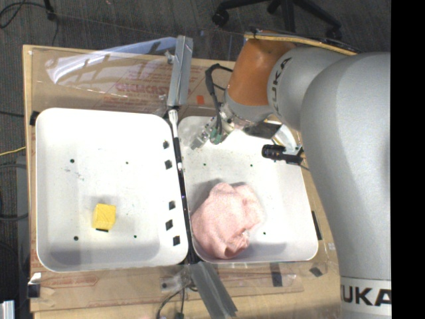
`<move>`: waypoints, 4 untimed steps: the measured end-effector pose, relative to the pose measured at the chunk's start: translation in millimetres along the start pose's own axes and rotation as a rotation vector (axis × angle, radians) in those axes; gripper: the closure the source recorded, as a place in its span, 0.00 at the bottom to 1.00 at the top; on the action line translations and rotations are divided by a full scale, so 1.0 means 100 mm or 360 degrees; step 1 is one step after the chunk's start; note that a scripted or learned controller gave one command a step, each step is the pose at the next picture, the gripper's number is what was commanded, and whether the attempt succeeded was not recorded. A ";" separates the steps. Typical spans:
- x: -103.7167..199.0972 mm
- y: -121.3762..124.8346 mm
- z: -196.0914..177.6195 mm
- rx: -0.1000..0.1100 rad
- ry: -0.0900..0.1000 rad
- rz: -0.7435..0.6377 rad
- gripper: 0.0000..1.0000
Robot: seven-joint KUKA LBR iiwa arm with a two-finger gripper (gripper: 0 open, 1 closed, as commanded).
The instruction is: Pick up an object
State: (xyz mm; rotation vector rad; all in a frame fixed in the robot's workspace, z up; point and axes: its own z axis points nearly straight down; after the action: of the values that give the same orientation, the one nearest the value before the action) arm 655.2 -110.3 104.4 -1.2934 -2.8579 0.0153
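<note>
Camera view, pink cloth [227, 219] bunched, long axis running diagonally

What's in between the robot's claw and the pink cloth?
Nothing but bare white bin floor. The camera view shows the gripper near the right bin's back edge and the pink cloth toward the front.

Grey KUKA arm with an orange wrist band

The arm [345, 171] has a smooth, rounded pale grey shell, broad and bulky, with dark "KUKA" lettering near its lower end and part of another dark letter mark just beside the band. The orange band [251, 78] is glossy and curved, edged by a thin cream rim on top. A black cable [214, 88] loops beside it. The gripper [211, 133] is small, metallic grey, with a green spot. A short black cylindrical fitting [275, 153] juts from the wrist.
</note>
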 end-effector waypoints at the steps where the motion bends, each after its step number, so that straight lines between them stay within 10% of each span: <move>1: 0.00 -0.02 0.00 0.0008 0.0005 0.0003 0.00; 2: 0.03 -0.07 0.08 -0.0003 -0.0004 -0.0435 0.00; 3: -0.28 -0.41 0.13 -0.0011 0.0006 -0.0072 0.00; 4: -0.28 -0.40 0.02 -0.0014 0.0002 -0.0081 1.00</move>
State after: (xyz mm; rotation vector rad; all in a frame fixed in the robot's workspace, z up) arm 643.8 -157.5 103.1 -1.2209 -2.8921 0.0020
